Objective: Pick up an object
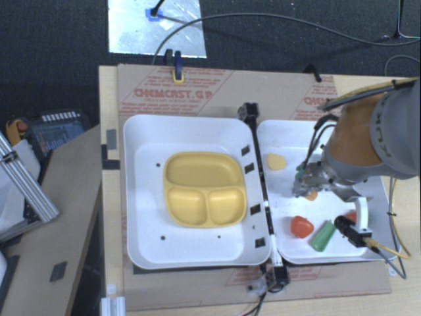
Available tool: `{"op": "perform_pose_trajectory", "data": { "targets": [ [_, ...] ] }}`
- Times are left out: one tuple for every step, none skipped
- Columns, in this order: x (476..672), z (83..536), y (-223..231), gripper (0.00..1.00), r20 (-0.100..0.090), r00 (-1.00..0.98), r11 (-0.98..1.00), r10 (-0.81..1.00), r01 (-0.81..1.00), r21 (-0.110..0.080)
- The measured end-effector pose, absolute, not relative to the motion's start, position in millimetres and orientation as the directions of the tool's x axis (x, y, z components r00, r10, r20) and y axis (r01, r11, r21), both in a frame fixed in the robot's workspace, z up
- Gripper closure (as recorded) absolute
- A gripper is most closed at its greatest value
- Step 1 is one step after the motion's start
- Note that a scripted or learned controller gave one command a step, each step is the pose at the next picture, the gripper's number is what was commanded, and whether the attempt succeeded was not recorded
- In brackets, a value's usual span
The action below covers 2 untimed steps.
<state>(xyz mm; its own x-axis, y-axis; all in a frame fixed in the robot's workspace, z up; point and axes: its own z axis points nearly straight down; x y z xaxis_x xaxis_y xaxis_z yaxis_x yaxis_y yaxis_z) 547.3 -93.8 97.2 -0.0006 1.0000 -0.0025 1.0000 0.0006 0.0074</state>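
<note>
Bins: two shallow white bins sit side by side in the middle of the frame, on a brown cardboard sheet with red letters.
Left bin (pixel 141 176): it holds one yellow tray (pixel 202 188). The tray has three parts, one long part at the top and two smaller parts below. All three parts look bare.
Right bin (pixel 283 242): it holds a few small things and the arm reaches down into it.
Pale yellow piece (pixel 277 161): flat and round, it lies in the upper left part of the right bin, near the wall between the bins.
Red thing (pixel 302 226): small, round and shiny, it lies in the lower middle of the right bin.
Green thing (pixel 321 236): a short green stick shape, tilted, just beside the red thing on its right.
Orange bit (pixel 312 193): a small orange thing peeks out right under the claw. Most of it is hidden, so its shape is hard to tell.
Arm (pixel 375 140): grey with an orange band, it comes in from the right side of the frame.
Claw (pixel 304 187): it is low in the middle of the right bin, right over the orange bit. It is too dark and blurry to tell how wide it is, or if it has hold of anything.
</note>
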Motion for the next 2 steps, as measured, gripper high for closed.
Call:
{"op": "perform_pose_trajectory", "data": {
  "targets": [
    [545.5,151,-104,1.0,-0.001,0.001,-0.001,1.0,1.0,0.005],
    [537.8,209,-104,1.0,-0.001,-0.004,0.004,1.0,1.0,0.007]
  ]
}}
